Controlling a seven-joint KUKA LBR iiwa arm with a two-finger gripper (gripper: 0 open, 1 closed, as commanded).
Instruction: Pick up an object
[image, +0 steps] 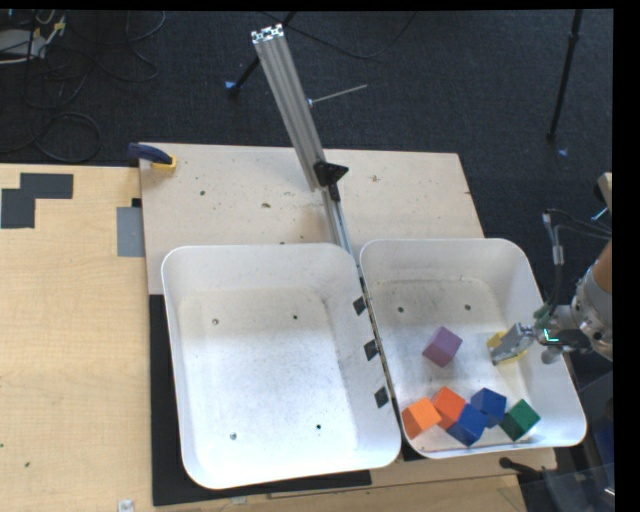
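1. A small purple cube (442, 346) sits tilted near the middle of the right shallow white plastic bin (440, 262), apart from the other blocks.
2. Along that bin's near edge lie two orange blocks (436, 410), two blue blocks (478, 414) and a green block (520, 419), clustered and touching.
3. The metal two-finger gripper (512, 343) hangs over the right side of the same bin, near a small yellow piece (496, 342); how wide it stands cannot be told.
4. The left white bin (200, 270) sits beside it on the pale wooden table (250, 190).
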